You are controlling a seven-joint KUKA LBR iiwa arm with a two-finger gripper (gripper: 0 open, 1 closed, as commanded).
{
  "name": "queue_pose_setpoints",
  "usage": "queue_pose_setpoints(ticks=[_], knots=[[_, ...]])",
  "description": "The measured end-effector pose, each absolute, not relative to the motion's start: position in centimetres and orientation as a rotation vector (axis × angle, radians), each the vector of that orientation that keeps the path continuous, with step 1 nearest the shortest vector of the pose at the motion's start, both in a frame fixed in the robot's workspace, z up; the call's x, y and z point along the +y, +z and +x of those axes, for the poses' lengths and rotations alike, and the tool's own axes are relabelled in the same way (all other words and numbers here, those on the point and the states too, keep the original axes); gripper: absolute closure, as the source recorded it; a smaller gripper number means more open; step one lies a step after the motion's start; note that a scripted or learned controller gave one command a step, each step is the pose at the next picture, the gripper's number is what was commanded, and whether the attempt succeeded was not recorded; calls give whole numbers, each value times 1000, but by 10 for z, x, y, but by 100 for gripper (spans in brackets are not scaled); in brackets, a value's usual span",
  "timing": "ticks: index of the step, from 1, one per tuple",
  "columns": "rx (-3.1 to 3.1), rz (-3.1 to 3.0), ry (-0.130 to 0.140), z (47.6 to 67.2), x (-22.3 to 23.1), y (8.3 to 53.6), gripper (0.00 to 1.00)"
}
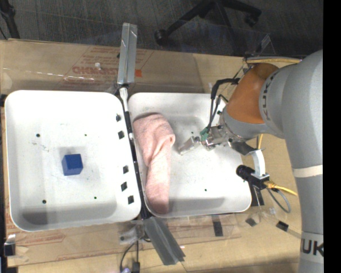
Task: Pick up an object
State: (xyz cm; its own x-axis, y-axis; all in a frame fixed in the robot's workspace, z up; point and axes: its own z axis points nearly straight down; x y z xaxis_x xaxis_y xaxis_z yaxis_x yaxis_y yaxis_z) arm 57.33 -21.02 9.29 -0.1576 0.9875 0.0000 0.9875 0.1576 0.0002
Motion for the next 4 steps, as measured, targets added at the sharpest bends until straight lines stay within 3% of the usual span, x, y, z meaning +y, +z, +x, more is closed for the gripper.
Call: queue_pose_setpoints(ticks=[1,2,3,4], knots=[[2213,2231,0,596,-210,93,0],[2221,2227,-1,597,-209,102,100],[2236,2209,-1,624,-194,203,100],[2028,2401,-2,641,-183,206,100]])
